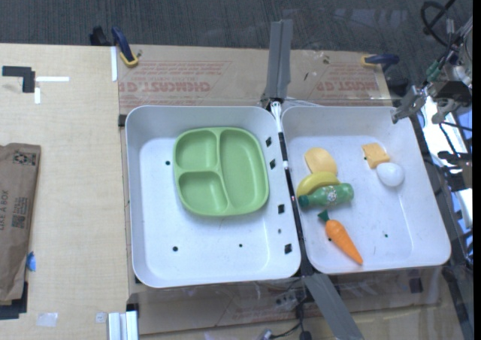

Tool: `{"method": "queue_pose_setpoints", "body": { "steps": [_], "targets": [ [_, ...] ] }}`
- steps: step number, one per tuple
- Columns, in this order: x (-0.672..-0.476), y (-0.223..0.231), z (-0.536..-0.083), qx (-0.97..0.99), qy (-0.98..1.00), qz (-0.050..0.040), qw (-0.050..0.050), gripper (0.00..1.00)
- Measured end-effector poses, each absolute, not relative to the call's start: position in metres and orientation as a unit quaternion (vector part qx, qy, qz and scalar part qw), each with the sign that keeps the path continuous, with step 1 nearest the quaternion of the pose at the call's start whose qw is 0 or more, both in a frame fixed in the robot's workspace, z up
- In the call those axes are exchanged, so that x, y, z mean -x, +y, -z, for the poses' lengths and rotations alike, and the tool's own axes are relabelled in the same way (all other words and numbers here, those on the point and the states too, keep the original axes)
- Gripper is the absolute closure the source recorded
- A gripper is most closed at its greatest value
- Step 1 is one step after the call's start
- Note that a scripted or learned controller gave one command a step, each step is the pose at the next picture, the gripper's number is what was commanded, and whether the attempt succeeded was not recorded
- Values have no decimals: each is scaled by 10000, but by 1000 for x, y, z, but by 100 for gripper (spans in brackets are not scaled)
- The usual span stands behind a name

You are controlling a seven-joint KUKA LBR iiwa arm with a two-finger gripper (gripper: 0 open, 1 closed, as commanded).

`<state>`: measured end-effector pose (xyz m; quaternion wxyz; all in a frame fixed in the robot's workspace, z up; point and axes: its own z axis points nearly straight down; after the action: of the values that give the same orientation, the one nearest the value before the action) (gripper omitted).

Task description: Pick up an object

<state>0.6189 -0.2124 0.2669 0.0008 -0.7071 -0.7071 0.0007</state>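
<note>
My claw sits at the far right edge among cables; open or closed, I can't tell. The egg lies nearest, left and nearward in the right bin, with the carrot further off, lying diagonally

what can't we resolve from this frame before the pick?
- Gripper: small, lost in cable clutter at the camera view's right edge; its state can't be read.
- Yellow piece: its lower part lies under the banana; shape unclear.
- Green bottle: label too small to read.
- Orange chunk and white egg: touching or just adjacent, can't tell.
</note>
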Motion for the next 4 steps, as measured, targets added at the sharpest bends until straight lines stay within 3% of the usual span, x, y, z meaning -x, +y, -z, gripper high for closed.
{"method": "queue_pose_setpoints", "body": {
  "steps": [1,2,3,4],
  "targets": [
    [-620,-170,-136,6693,-7430,-9,7,0],
    [-574,-126,-91,6740,-7387,-9,13,0],
    [-578,-101,-123,6421,-7667,-2,0,0],
    [-594,-100,-92,5832,-8124,-3,0,0]
  ]
}}
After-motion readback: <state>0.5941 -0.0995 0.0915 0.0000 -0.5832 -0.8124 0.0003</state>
